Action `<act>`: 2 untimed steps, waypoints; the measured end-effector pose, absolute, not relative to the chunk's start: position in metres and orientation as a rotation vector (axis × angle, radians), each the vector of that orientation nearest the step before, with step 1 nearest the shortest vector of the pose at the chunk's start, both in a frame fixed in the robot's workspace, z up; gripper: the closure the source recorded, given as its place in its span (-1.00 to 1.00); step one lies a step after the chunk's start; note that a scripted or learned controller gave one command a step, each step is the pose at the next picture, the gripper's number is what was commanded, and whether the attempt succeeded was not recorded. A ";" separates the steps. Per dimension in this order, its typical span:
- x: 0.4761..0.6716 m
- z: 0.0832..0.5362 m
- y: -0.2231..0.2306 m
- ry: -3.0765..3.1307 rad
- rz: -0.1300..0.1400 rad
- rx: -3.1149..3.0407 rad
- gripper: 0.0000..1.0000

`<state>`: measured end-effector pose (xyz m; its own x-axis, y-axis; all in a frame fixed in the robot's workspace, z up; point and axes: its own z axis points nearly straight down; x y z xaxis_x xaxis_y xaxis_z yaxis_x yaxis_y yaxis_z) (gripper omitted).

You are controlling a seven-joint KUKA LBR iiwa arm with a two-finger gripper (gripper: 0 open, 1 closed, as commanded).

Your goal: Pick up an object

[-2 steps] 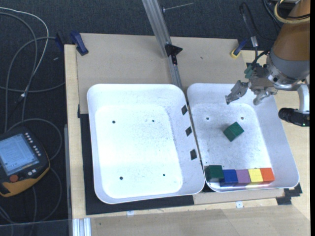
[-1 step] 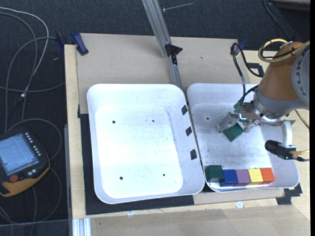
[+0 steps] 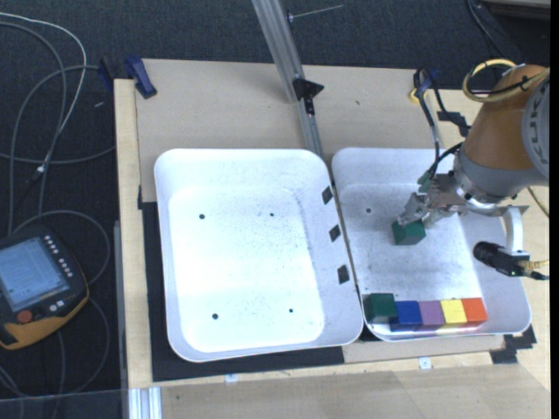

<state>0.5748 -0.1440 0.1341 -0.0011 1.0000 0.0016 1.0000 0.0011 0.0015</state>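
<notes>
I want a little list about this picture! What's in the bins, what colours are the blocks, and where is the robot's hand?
bench: wooden board bearing two shallow white bins side by side
left bin: white plastic, speckled, a few small dark dots on its floor
right bin: white plastic, holds the blocks
row of blocks: along the right bin's near edge; green, blue, purple, yellow, orange
single block: small dark green cube, mid right bin, apart from the row
gripper: right above the green cube, touching or nearly so
grip: cannot tell
arm: grey with orange band, entering from the right
</notes>
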 end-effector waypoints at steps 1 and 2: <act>0.544 0.295 -0.143 -2.229 -0.008 -2.225 1.00; 0.544 0.301 -0.142 -2.226 -0.002 -2.220 1.00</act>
